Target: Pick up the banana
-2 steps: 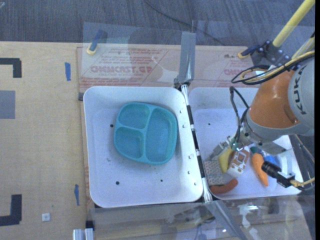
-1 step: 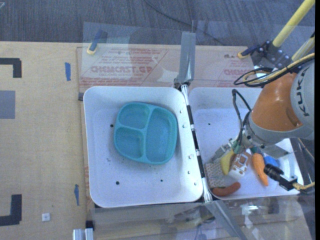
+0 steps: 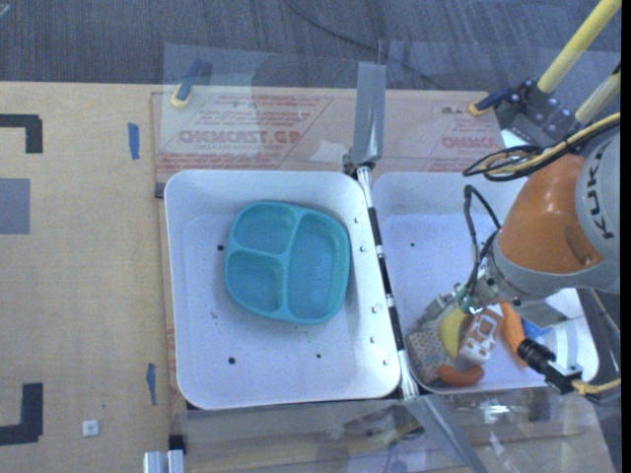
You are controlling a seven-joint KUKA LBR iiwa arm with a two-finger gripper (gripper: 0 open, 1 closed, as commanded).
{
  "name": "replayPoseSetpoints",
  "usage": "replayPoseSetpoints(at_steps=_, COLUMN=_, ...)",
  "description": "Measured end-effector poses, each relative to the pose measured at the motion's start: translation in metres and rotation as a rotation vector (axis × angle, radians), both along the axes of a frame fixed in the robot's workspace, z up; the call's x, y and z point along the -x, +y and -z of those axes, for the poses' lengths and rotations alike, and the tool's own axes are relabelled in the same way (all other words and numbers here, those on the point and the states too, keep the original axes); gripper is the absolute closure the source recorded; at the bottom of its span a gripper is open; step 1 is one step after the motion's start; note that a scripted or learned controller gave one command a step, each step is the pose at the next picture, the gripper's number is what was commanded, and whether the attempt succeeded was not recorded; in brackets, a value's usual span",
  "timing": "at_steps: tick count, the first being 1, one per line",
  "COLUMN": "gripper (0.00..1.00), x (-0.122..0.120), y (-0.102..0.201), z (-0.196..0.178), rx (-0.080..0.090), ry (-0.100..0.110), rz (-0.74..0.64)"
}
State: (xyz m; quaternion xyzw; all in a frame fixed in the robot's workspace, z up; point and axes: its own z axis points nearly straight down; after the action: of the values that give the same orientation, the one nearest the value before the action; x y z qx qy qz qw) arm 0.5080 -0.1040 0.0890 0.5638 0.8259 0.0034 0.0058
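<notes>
The banana (image 3: 451,334) is a small yellow piece lying in the near part of the right bin (image 3: 414,235), partly covered by the gripper. My gripper (image 3: 477,337) hangs low over the bin's near end, right beside and slightly over the banana's right side. The grey arm with its orange band (image 3: 544,233) comes in from the right above it. Whether the banana is between the gripper's parts cannot be made out.
A teal divided plate (image 3: 289,260) lies in the left bin (image 3: 197,363). Around the banana sit an orange carrot-like piece (image 3: 512,326), a reddish sausage-like piece (image 3: 457,373) and a grey speckled item (image 3: 426,344). Cables (image 3: 493,161) trail over the right bin's far side.
</notes>
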Motion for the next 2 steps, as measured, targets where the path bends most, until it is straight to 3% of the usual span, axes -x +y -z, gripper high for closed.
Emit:
replayPoseSetpoints(at_steps=1, gripper=0.00, x=0.000, y=0.003, z=0.000, rx=0.000, ry=0.003, rz=0.088)
replayPoseSetpoints(at_steps=2, gripper=1.00, x=-0.002, y=0.002, z=-0.011, rx=0.000, ry=-0.003, rz=0.093)
